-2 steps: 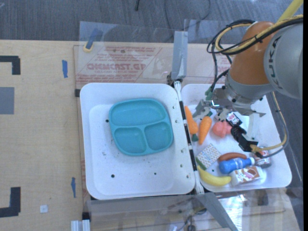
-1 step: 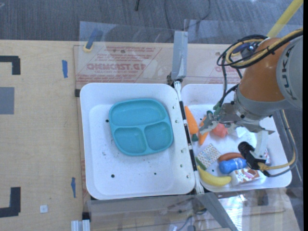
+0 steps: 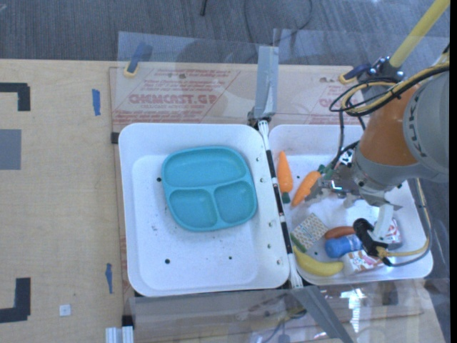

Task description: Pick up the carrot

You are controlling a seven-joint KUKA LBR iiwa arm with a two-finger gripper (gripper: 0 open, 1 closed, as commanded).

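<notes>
Camera view: small orange tapered carrot in right white bin, near its left wall. Hand just beside it; grip state indeterminate. Advised: straddle mid-length, avoid second carrot.

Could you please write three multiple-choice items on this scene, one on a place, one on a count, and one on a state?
1. Where does the blue divided plate lie?
A. in the left bin
B. in the right bin
C. on the wooden bench

2. How many carrots show in the right bin?
A. none
B. two
C. five

3. What is the state of the carrots?
A. stacked on the plate
B. hanging in the air
C. lying on the bin floor

Answers: 1 A, since the plate rests inside the left bin. 2 B, one carrot by the divider and another carrot beside it. 3 C, both lie flat on the white floor near the gripper.
</notes>
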